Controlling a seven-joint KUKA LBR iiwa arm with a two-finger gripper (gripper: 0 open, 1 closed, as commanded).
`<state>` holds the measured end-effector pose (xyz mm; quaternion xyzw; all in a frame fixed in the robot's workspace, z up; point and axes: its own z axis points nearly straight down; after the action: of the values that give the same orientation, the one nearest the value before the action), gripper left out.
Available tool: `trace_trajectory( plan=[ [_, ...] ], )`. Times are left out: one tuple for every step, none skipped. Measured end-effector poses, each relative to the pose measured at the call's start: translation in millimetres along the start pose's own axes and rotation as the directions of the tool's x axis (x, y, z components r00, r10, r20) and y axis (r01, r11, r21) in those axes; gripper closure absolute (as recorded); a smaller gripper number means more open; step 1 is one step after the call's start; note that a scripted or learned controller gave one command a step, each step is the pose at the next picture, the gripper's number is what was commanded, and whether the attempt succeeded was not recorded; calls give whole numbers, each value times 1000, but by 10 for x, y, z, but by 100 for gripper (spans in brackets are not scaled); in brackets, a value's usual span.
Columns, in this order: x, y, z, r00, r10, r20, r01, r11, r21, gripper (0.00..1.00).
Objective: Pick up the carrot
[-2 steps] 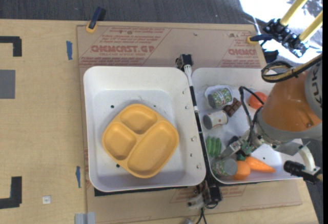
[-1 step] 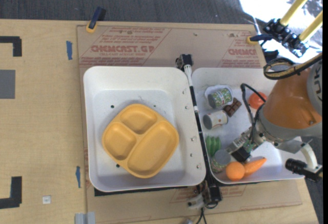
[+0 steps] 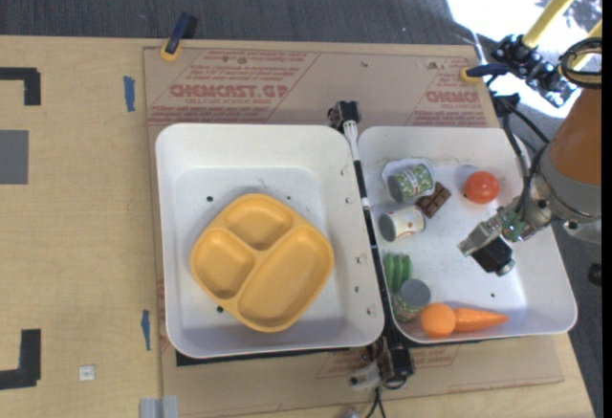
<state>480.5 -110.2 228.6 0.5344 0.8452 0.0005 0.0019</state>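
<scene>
The orange carrot (image 3: 466, 319) lies along the front wall of the right bin (image 3: 545, 258), its thick end to the left and its tip pointing right. My gripper (image 3: 513, 223) hangs over the right part of that bin, above and to the right of the carrot and well apart from it. Nothing shows in its grasp.
Also in the right bin are a red-orange ball (image 3: 481, 186), a green-labelled cup (image 3: 411, 181), a brown block (image 3: 433, 202), a small white cup (image 3: 402, 223), a green item (image 3: 397, 268) and a grey disc (image 3: 414, 294) beside the carrot. A yellow divided plate (image 3: 261, 260) sits in the left bin (image 3: 182, 215).
</scene>
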Motion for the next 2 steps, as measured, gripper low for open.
trace_trajectory(
  plan=[
    [984, 669, 442, 998, 65, -5, -65, 998, 4, 100],
    [246, 109, 131, 982, 188, 0, -188, 982, 1, 100]
  ],
)
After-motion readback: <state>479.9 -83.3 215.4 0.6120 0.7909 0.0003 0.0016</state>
